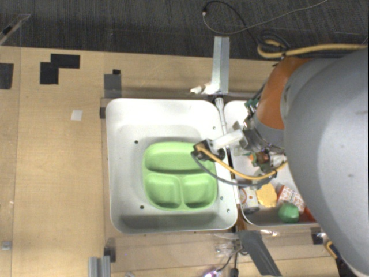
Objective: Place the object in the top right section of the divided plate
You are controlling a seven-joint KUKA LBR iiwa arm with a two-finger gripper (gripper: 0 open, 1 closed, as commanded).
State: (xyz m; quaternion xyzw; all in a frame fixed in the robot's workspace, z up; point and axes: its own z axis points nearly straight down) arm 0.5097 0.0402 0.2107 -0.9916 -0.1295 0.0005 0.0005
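Green divided plate (179,175) lies flat in the left white bin (121,149), roughly centred, a bit toward that bin's right wall. It has three sections: one long one (172,156) on the far side and two smaller ones (166,191) (199,190) side by side on the near side.

The right white bin (235,115) touches the left one along a shared rim. My grey arm (328,154) covers most of it, with the orange band (274,97) above the wrist. My wrist end (256,152) hangs over the right bin's left part, just beside the shared rim and near the plate's right edge.

Jaws: hidden under the wrist hardware, so I cannot tell if they are wide or narrow, or whether they hold anything.

Loose things are in the near corner of the right bin:
- yellow piece (266,196)
- red-and-white packet (290,195), just right of the yellow piece
- round green thing (288,213), at the near wall

All three are close together, some touching. I cannot tell which is the task's object. All sit apart from the plate, across the rim.

Pale wood bench (52,172) carries both bins, with black marks (57,68) at far left. A metal post (221,62) stands behind the bins, and a black cable (242,22) lies on the dark floor beyond.
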